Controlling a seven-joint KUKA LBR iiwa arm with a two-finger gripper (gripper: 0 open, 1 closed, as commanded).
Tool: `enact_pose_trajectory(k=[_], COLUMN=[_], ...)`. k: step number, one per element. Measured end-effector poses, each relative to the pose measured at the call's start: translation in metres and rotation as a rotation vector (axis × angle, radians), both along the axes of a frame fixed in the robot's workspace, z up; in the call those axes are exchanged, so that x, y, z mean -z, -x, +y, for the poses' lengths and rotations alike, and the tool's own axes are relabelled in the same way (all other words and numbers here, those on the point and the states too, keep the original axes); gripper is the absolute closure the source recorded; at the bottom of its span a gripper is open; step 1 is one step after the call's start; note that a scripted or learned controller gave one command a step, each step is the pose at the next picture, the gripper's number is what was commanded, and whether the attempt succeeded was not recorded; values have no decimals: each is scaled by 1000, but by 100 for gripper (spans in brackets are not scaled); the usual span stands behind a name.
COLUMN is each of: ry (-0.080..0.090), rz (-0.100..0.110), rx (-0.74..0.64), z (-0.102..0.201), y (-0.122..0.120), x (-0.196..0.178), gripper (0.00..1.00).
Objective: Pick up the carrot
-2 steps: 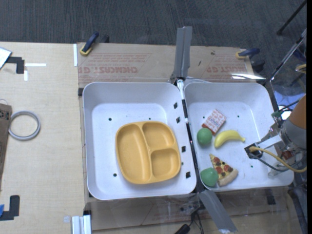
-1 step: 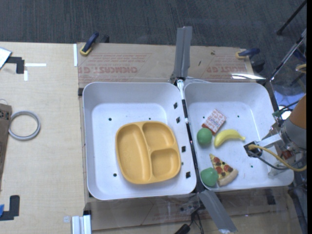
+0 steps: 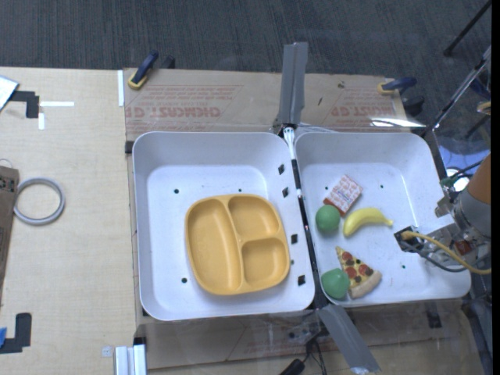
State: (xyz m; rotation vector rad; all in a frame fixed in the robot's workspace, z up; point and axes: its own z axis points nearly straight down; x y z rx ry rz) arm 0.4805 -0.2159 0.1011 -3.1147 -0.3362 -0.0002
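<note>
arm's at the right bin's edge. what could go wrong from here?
1. The banana is the most carrot-like shape in the right bin; a grab aimed by shape or colour may land on it.
2. The pizza slice touches a green ball, and the other green ball sits close beside the banana and the snack packet, so a descent could knock neighbours.
3. The arm is by the bin's right wall and might clip it reaching in.
</note>
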Motion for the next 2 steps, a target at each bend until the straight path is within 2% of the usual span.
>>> enact_pose_trajectory(k=[1,2], ry=[5,4], rz=[1,4], rx=[-462,-459], z=[43,43], y=[-5,-4], x=[11,3], gripper=[100,100])
